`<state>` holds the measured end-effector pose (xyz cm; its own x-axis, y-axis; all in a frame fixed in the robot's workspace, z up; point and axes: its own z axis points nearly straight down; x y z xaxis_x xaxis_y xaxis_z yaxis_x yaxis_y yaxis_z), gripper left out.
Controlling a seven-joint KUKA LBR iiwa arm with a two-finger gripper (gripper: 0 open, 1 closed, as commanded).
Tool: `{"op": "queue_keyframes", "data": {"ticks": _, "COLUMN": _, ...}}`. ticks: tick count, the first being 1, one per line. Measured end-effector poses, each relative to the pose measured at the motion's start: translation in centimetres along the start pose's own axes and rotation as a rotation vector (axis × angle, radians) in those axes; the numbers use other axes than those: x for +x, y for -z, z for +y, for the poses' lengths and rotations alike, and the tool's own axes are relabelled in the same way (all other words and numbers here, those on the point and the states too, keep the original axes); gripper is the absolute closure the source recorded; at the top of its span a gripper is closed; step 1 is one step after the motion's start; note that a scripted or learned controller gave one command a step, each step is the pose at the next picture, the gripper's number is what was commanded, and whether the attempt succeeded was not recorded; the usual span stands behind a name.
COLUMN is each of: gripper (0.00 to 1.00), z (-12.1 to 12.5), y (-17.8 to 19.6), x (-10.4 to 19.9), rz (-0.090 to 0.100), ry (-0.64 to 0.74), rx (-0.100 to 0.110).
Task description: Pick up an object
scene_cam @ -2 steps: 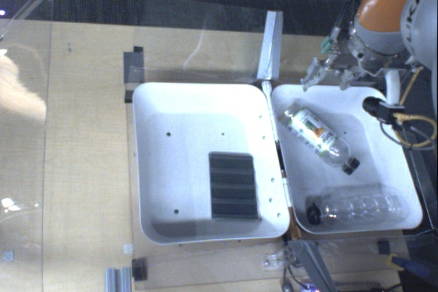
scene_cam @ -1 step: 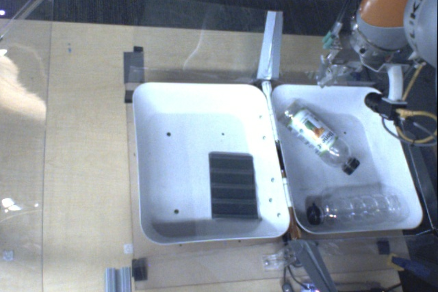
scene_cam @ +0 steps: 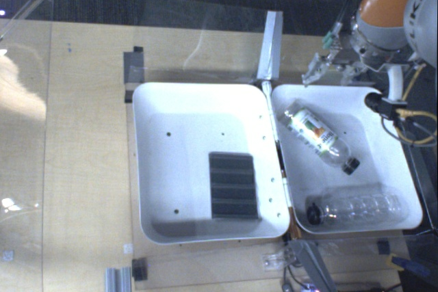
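Note:
A small clear bottle [scene_cam: 318,135] with a colourful label and a black cap lies slantwise in the middle of the right bin [scene_cam: 356,98]. Along that bin's front wall lies a larger clear bottle [scene_cam: 356,208], its black cap pointing left. A black ribbed rectangular block [scene_cam: 233,184] rests flat in the left bin [scene_cam: 147,147], toward its front. My gripper [scene_cam: 316,72] hangs over the right bin's back rim, above and behind the small bottle, apart from it. Nothing shows in its grasp.
A grey metal bar [scene_cam: 270,48] stands behind the seam between the bins. Black and yellow cables [scene_cam: 404,121] hang by the right bin's right edge. A clear sheet [scene_cam: 41,78] covers the bench at the left.

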<state>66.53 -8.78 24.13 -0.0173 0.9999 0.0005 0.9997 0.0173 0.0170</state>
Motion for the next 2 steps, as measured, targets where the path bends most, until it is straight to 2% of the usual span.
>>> {"op": "queue_keyframes", "data": {"ticks": 1, "gripper": 0.0, "z": -3.58, "y": -13.89, "x": 0.48, "rz": 0.0, "ry": 0.127, "rx": 0.009}}
{"op": "queue_keyframes", "data": {"ticks": 2, "gripper": 0.0, "z": -4.04, "y": -14.72, "x": -0.27, "rz": 0.0, "ry": 0.106, "rx": -0.003}}
